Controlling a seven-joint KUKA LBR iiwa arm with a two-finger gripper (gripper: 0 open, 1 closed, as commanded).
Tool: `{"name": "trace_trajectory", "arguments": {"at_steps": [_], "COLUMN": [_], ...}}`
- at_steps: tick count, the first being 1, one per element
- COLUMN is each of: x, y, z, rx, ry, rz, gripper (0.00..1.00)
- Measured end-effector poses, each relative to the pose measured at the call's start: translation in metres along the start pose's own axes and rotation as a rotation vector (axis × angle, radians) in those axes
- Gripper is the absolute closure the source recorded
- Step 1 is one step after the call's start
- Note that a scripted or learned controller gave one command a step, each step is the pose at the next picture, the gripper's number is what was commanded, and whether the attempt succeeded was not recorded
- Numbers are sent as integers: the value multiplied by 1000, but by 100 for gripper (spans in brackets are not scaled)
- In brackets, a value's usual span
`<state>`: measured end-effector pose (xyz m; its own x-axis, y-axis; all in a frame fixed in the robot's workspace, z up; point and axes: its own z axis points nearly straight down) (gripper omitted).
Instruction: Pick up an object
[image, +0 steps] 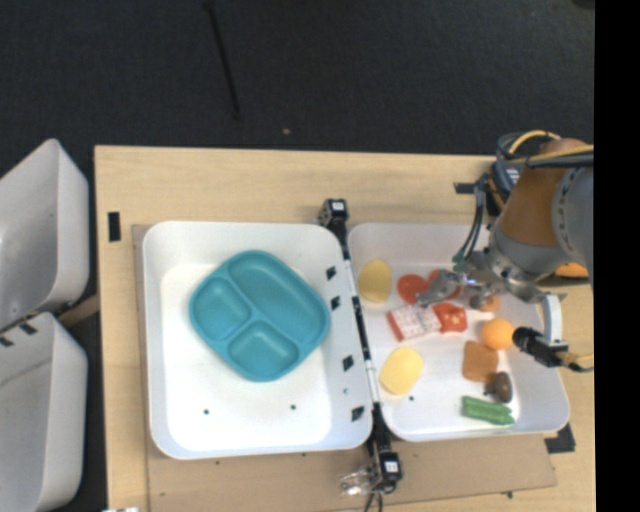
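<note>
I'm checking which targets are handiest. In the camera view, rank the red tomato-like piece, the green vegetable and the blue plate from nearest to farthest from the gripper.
Measured from the gripper, over the right bin:
1. Red tomato-like piece, right beside it on its left.
2. Green vegetable, at the right bin's front edge.
3. Blue plate, across the divider in the left bin.

A pale wooden bench (250, 185) stands on a dark, almost black floor (200, 70). A thin dark line, perhaps a cable or seam, runs slanting across the floor above the bench. At the left, two white rounded shapes (35, 235) sit just beside the bench. The light is even.
</note>
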<state>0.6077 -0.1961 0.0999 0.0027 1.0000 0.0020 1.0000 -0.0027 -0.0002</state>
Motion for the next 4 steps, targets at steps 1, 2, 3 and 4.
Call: {"name": "trace_trajectory", "arguments": {"at_steps": [1,2,3,4], "x": [-1,0,-4,-4], "y": [2,10,10,11], "z": [-10,-70,-130,-138], "rx": [-5,-3,-3,2], "ry": [-2,-3,-4,-2], "rz": [-1,-6,-7,-9], "gripper": [100,100,100,100]}}
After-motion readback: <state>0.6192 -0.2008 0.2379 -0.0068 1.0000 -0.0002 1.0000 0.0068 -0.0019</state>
